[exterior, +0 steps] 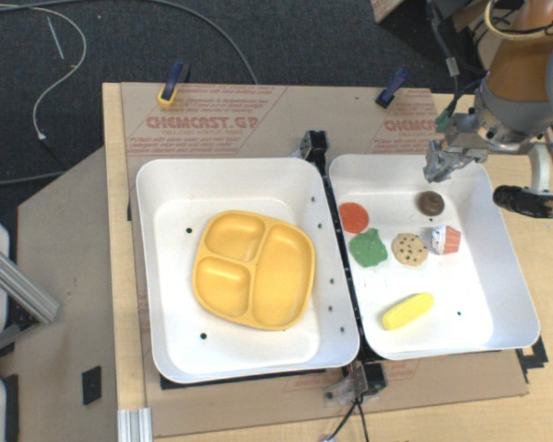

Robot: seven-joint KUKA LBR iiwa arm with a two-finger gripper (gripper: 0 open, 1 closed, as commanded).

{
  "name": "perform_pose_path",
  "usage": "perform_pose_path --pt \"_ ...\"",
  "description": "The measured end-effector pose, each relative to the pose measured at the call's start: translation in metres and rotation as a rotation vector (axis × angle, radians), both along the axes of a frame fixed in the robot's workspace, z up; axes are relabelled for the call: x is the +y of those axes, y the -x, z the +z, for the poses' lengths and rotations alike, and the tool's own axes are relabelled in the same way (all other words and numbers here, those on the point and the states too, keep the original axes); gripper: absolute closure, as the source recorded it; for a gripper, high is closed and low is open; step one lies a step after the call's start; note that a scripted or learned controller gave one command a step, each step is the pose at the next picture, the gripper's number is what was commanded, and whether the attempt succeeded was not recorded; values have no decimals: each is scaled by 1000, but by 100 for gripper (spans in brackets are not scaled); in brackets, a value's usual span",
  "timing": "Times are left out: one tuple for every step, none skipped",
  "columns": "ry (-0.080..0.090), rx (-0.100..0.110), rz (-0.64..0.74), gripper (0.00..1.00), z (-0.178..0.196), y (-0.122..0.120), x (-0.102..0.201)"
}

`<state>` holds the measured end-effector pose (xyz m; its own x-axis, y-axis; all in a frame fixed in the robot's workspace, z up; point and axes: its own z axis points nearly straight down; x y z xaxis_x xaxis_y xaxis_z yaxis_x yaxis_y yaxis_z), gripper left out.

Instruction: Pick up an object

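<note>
Right bin holds loose objects: brown ball, red disc, green piece, cookie, cupcake, yellow corn.

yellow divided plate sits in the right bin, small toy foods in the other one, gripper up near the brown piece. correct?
Not quite: the camera view shows the yellow divided plate in the left bin. The small toy foods, including the brown piece, lie in the right bin, and the gripper is above that brown piece near the bin's far edge.
</note>
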<state>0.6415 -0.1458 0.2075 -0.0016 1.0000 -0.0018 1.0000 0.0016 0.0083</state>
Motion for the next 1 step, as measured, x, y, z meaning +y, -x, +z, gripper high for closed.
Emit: perform_pose_path --pt "1 0 0 100 57 -7 -8"
